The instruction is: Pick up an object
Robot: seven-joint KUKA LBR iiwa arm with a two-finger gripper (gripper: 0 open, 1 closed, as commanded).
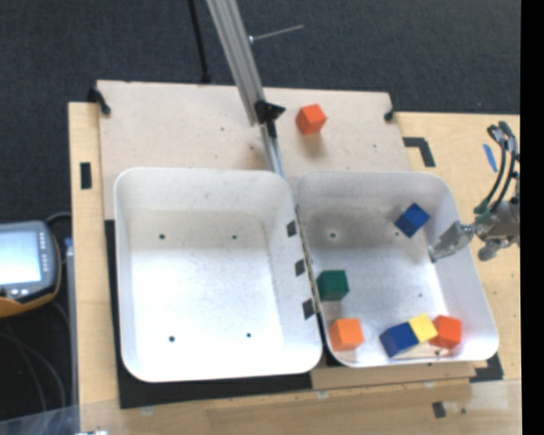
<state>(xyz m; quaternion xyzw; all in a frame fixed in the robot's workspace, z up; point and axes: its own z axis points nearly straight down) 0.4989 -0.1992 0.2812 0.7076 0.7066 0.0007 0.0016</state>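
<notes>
One fixed camera looks down at a slant from well above the bench (pixel 86 243), taking in both white bins (pixel 136 243), left of the gripper (pixel 453 240) at its right side.

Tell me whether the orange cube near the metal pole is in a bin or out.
Out. The orange cube sits on the bare wooden board behind both bins, beyond the right bin rim.
</notes>
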